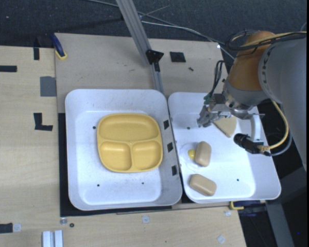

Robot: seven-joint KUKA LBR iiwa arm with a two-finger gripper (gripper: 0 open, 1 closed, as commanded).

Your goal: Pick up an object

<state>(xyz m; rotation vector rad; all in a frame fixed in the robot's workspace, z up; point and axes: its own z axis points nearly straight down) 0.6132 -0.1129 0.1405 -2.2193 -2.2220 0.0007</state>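
left bin (82, 189) holds a yellow divided plate (130, 141). in the right bin (265, 187), two tan lumps (202, 154) lie below-left of the claw (212, 115); a pale wedge (226, 125) sits just right of it. claw's opening can't be told.

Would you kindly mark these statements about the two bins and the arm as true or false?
1. The yellow divided plate lies in the left bin. True.
2. The right bin holds five tan objects. False: three show, a tan lump, a tan block and a pale wedge.
3. The gripper is above the right bin. True.
4. The plate is stacked on the tan block. False: they lie in separate bins.
5. The tan lump lies farther from the camera than the tan block. True.
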